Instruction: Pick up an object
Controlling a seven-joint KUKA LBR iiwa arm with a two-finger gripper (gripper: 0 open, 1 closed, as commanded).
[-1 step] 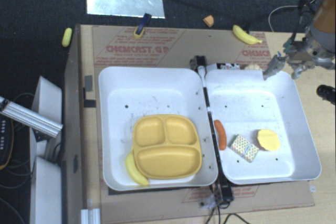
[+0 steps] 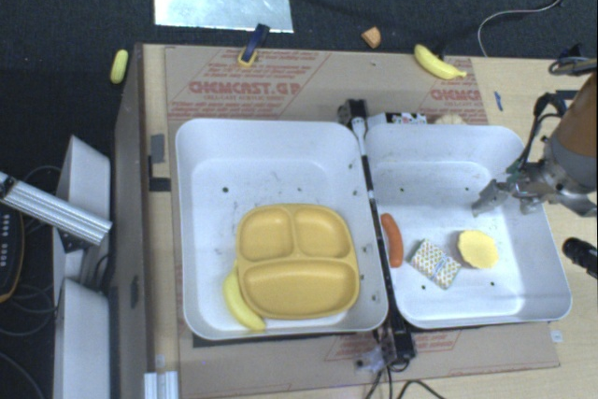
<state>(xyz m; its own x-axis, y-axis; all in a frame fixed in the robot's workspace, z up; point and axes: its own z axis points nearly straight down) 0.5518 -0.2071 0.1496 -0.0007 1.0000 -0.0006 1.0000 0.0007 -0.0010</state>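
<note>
Low in the frame, a yellow divided tray (image 2: 297, 259) with three compartments lay in the left bin (image 2: 201, 201), a yellow toy banana (image 2: 241, 304) curving along the tray's lower-left edge and touching it. The right bin (image 2: 439, 149) held three small things in its lower half: an orange sausage-shaped piece (image 2: 393, 239) lying lengthwise just inside the bin's left wall, a patterned white block (image 2: 435, 263) near the middle, and a round yellow piece (image 2: 477, 249) just to the right of the block. The three sat close together but apart from one another.

The gripper (image 2: 505, 192) hung over the right side of the right bin, above and slightly to the right of the round yellow piece, reaching in from the frame's right edge. Its pale fingers appeared spread, and nothing was seen between them; the yellow piece, the block and the orange piece all rested on the bin floor.

Both bins stood on a brown cardboard sheet (image 2: 280, 79) printed with red lettering. At the sheet's upper edge lay a second yellow banana (image 2: 437, 63) toward the upper right, a small orange lump (image 2: 372, 36) beside it on the dark floor, and a yellow-and-blue clip-like item (image 2: 252, 45) toward the upper left. A small yellow object (image 2: 119, 65) rested off the sheet's upper-left corner.
</note>
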